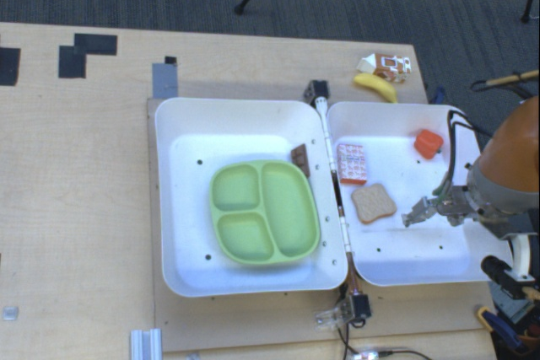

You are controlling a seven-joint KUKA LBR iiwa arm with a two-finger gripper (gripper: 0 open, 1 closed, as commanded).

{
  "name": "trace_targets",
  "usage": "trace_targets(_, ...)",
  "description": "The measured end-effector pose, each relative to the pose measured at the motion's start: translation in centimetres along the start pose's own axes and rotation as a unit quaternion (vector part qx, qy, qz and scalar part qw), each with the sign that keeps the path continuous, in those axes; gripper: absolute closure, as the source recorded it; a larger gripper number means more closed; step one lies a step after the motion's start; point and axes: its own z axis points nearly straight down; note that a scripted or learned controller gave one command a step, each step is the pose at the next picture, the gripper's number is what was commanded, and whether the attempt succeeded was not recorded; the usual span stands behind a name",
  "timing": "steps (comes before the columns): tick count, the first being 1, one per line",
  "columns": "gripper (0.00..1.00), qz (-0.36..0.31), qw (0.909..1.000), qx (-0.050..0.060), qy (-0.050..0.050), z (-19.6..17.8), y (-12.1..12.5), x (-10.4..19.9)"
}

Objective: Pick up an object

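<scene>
hand point(415, 217) of the grey arm hangs low over the right bin point(396, 265), reaching in from the right, its metal fingertips pointing left toward the middle of that bin; how far the fingers are parted cannot be told from this slanted view, and nothing shows between them. just left of the hand, near its tips but apart from them, a slice of toast point(374, 202) lies flat on the bin floor. up and left of the hand, beyond the toast, a small red and white packet point(352, 163) lies beside the bin's left wall. above the hand, toward the far wall of the same bin, sits a small orange block point(429, 143). well left of the hand, across the seam where the two bins meet, the left bin point(181, 181) holds a green divided plate point(264, 213) with three compartments, and a small brown piece point(299, 155) rests just past the plate's upper right corner, close to the dividing wall. far above the hand, outside the bins on the wooden counter point(76, 206), a yellow banana point(375, 86) lies next to a small white and brown carton point(388, 64). behind the hand, to its right, the arm's orange band point(516, 149) shows above the grey wrist.
</scene>
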Motion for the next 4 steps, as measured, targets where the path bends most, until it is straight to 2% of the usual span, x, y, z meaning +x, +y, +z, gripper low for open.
trace_targets(1,1.00,-0.001,1.0000,-0.002,0.000,-1.1,0.2,0.0)
trace_targets(2,0.00,-0.001,1.0000,-0.002,0.000,-1.1,0.2,0.0)
trace_targets(3,0.00,0.001,1.0000,0.004,0.000,2.2,-0.4,4.4)
trace_targets(4,1.00,0.000,1.0000,0.001,0.000,1.0,-0.1,4.4)
